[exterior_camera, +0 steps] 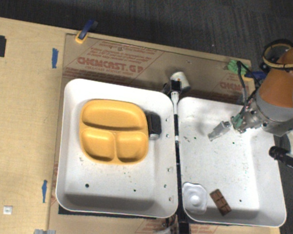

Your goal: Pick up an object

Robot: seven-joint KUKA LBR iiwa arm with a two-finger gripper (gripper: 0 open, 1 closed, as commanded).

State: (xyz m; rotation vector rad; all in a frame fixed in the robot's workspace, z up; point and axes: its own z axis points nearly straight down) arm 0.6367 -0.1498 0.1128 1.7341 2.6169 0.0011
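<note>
Two shallow white plastic bins sit side by side on a brown cardboard sheet atop the pale wooden bench. The left bin holds two things: one yellow three-compartment plastic tray, lying flat toward the far side, and one small dark rectangular object touching the tray's right edge, partly hidden by it and too dark to identify. The right bin also holds two things, both at its near side: one clear plastic cup-like piece in the near left corner, hard to make out against the white floor, and one small brown rectangular block just to its right. One grey arm with an orange band reaches in from the right, its upper part cut off by the edge. Its two-finger gripper hangs over the far part of the right bin, well apart from the block and the cup; whether the fingers are parted or closed cannot be told. Red print on the cardboard sheet reads "CHEMCAST GP". Blue tape strips mark the sheet's left edge.
</note>
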